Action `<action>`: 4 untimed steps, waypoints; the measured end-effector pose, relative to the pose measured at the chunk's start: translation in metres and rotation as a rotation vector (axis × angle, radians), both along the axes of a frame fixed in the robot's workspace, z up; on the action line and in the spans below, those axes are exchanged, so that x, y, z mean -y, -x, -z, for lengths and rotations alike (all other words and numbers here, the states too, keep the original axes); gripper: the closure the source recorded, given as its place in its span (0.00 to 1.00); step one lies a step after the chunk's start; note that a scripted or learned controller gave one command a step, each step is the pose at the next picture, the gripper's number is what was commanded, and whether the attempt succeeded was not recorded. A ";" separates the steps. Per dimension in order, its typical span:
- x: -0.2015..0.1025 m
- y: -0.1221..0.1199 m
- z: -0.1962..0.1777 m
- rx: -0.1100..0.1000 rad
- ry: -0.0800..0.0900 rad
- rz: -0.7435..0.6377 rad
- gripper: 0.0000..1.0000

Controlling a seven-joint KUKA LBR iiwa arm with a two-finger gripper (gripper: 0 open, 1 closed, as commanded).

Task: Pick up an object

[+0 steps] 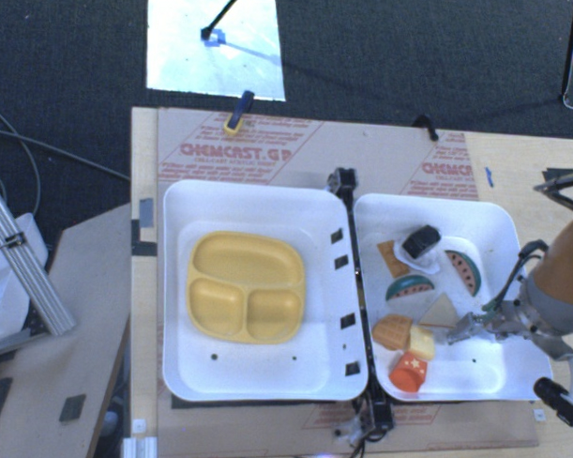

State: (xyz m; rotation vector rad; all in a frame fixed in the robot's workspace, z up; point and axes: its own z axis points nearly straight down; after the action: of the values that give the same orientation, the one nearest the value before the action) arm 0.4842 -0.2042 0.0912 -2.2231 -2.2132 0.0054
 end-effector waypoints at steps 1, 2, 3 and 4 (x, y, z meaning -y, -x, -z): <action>-0.082 -0.036 -0.021 0.010 -0.002 -0.017 0.00; -0.092 -0.073 -0.089 0.016 0.002 -0.012 0.00; -0.045 -0.060 0.009 0.001 0.001 -0.002 0.00; 0.006 -0.103 -0.086 0.019 0.009 -0.005 0.00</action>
State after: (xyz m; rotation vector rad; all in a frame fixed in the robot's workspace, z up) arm 0.5874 -0.2103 0.1776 -2.2314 -2.2330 -0.0067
